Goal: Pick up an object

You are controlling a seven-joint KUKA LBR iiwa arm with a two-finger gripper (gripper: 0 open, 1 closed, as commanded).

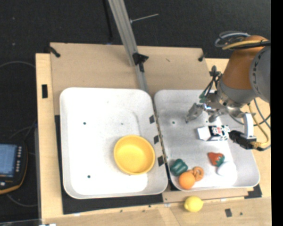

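A dark floor surrounds a tan wooden bench, and on it two shallow white bins sit side by side; I take the right bin as the landmark for everything else. The left bin touches its left wall, and a slanted metal pole rises from behind the seam between the two. The grey arm, with its orange section above the wrist, leans in over the right bin's upper right corner, its wrist bent down and leftward toward the bin's upper middle. Next in size, a yellow bowl stands upright in the left bin, just left of the landmark's left wall. The gripper hangs over the right bin's upper half, above bare floor; its fingers look splayed apart and nothing sits between them, though at this size I would not swear to how wide. A small white and black box lies just below it, near the bin's centre right. Lower down lie a red item, an orange touching a smaller orange piece, and a green piece by the lower left corner. A lemon rests on the bench just outside the bin's lower edge. As I judge it, the pick is not yet made: every object lies untouched, so descent, closing and lifting all remain.
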